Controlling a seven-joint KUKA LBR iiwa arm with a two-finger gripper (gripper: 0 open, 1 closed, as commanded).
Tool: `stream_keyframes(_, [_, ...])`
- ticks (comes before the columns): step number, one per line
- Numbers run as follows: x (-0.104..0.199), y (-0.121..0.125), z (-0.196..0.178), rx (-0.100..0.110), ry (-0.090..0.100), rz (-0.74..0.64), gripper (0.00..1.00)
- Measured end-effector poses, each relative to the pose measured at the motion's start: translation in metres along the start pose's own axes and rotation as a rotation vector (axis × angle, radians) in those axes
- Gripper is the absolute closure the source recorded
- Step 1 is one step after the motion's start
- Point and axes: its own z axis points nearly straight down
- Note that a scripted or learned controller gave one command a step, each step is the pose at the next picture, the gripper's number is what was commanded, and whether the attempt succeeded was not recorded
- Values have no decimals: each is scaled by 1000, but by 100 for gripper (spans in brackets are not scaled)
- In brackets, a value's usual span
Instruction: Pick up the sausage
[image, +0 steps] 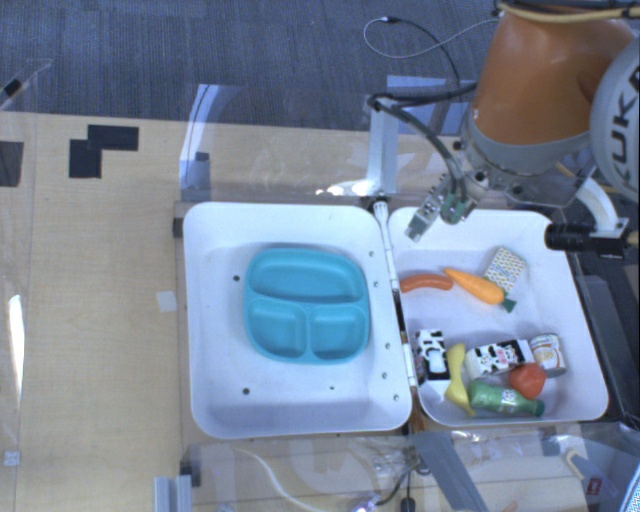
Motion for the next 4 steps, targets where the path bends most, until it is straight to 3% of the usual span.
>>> stream_keyframes(1, [64, 2, -24, -2, 0, 17, 100])
stream_keyframes(2, [5, -30, -108, -3, -6, -471, 100])
stream_keyframes(3, [-9, -47, -107, -2, -4, -338, 100])
stream_keyframes(4, [-18, 11, -47, -2, -3, -484, 100])
